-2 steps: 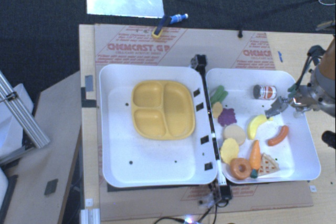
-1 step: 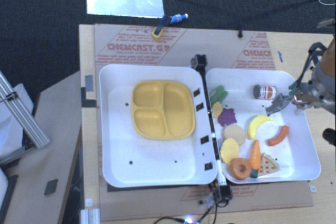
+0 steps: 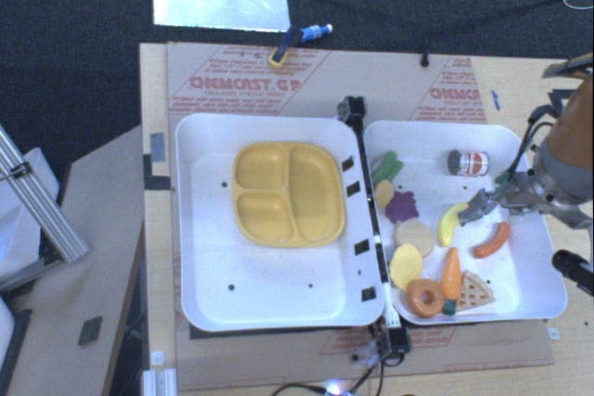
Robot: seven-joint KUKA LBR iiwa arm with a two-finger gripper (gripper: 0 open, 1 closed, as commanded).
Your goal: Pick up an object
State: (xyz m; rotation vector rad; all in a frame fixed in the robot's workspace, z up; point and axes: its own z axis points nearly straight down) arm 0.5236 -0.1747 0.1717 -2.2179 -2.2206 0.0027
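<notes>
My gripper (image 3: pixel 475 206) hangs low over the middle of the right bin (image 3: pixel 432 142), reaching in from the right. Its tip is just above and right of a yellow banana (image 3: pixel 449 224). An orange-red sausage (image 3: pixel 492 239) lies just below the wrist. A small can (image 3: pixel 467 162) lies at the bin's back, and a green vegetable (image 3: pixel 385 168) and purple grapes (image 3: pixel 402 206) are on its left side. Along the front are a pale round biscuit (image 3: pixel 415 236), a yellow slice (image 3: pixel 405 265), a carrot (image 3: pixel 450 271), a doughnut (image 3: pixel 426 298) and a waffle wedge (image 3: pixel 474 292).
The left bin (image 3: pixel 206 278) holds a yellow divided plate (image 3: pixel 288 193). A black clip strip (image 3: pixel 364 199) runs along the wall between the bins. Behind the bins a blue and yellow tool (image 3: pixel 299 36) lies on the cardboard. A metal rail (image 3: pixel 37 209) slants at the far left.
</notes>
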